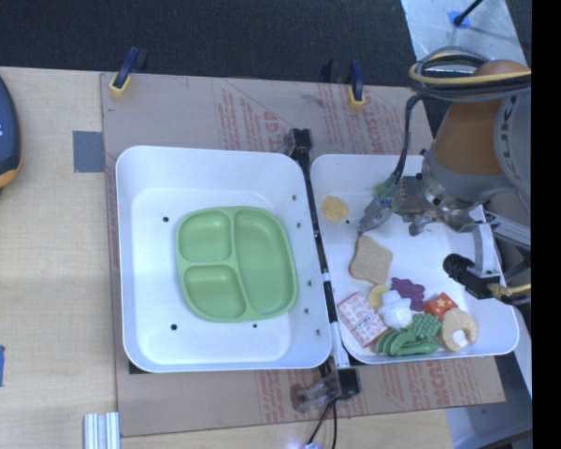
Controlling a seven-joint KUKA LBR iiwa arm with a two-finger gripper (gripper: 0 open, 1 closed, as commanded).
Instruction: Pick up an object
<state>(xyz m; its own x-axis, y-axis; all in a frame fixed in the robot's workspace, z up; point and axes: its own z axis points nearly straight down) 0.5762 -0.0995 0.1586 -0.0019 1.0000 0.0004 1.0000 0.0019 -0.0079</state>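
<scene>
Overhead, the pincer [374, 215] hovers above the right bin [355, 171], near a bread slice [370, 259].

1. One camera is looking down from above the bench [56, 279], tilting slightly rather than facing straight down.
2. It is sitting far enough back that the left bin [131, 251] is lying wholly in frame, with the right bin [505, 340] touching its right side.
3. The arm [472, 129] is entering from right of the left bin.
</scene>
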